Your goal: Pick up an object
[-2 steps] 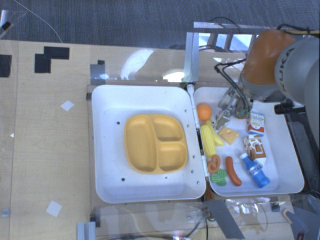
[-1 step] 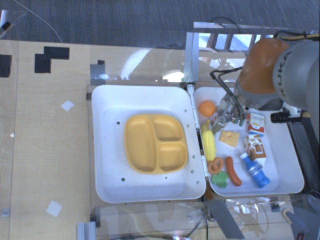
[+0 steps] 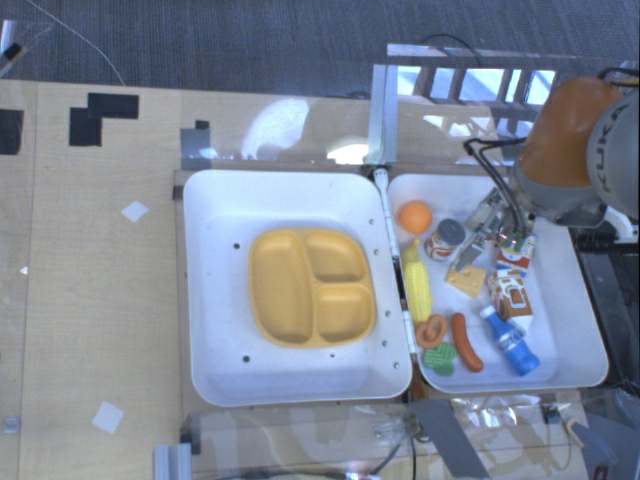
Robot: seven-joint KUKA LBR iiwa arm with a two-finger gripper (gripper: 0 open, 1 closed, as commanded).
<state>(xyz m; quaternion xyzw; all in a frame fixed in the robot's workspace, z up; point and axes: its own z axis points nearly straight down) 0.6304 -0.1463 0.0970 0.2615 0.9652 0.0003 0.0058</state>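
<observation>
Your hand (image 3: 478, 238) hangs low in the right bin (image 3: 590, 318), and you cannot tell how it is set or whether it grips anything. Just under it lies a cheese wedge (image 3: 466, 280), with a small can (image 3: 443, 238) beside it and an orange (image 3: 414, 216) beyond that. Nearer the camera from the hand lie a corn cob (image 3: 417, 286), a sausage (image 3: 466, 341) and a blue bottle (image 3: 511, 341). Well off to its side, the left bin (image 3: 210, 268) carries a yellow divided plate (image 3: 311, 286).

We saw a grey arm (image 3: 612, 158) with a rounded orange band (image 3: 563, 133), black cables looping beside it, and a metallic gripper (image 3: 480, 238).
</observation>
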